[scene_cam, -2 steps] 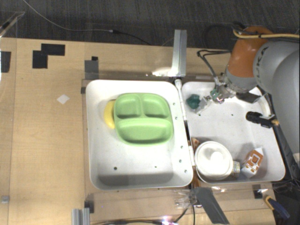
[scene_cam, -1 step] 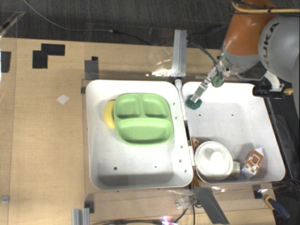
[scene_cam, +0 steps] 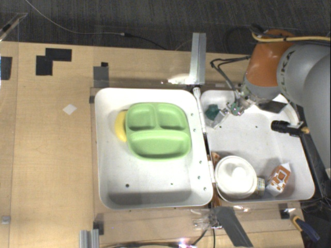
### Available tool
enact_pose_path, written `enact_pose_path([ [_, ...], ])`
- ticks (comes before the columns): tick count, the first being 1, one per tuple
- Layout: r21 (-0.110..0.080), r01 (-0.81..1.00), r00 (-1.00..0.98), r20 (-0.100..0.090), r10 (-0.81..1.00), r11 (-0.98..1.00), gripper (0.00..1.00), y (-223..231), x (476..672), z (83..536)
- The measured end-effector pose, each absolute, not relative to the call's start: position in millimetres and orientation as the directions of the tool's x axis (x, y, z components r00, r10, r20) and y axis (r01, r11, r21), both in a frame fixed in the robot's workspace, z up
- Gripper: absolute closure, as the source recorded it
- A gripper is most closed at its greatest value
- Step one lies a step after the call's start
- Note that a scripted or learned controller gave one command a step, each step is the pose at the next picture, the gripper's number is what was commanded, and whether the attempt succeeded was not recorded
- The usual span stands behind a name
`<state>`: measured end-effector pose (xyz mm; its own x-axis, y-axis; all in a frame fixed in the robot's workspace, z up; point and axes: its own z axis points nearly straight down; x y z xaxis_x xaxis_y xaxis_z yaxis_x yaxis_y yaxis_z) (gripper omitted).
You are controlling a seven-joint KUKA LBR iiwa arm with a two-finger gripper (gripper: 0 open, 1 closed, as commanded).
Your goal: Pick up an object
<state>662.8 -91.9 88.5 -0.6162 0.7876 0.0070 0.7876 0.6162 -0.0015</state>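
A small teal object (scene_cam: 211,111) lies in the back left corner of the right bin (scene_cam: 295,161). My gripper (scene_cam: 232,109) hangs low over that bin, just right of the teal object and close to it, with nothing visibly held. A white bowl (scene_cam: 235,176) stands at the front left of the same bin. An orange and white patterned piece (scene_cam: 279,177) lies beside the bowl near the front right corner. In the left bin (scene_cam: 150,182) a green divided plate (scene_cam: 157,129) rests partly over a yellow object (scene_cam: 120,126).
The grey arm with its orange band (scene_cam: 266,66) reaches in over the back right of the right bin. A metal post (scene_cam: 198,61) stands behind the wall between the two bins. Bare floor shows in the middle of the right bin and at the front of the left bin.
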Motion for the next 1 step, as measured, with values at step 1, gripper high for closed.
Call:
enact_pose_path([
  [1, -0.012, 0.786, -0.619, 0.011, 0.786, 0.619, 1.00, -93.5, 661.0, 96.9],
])
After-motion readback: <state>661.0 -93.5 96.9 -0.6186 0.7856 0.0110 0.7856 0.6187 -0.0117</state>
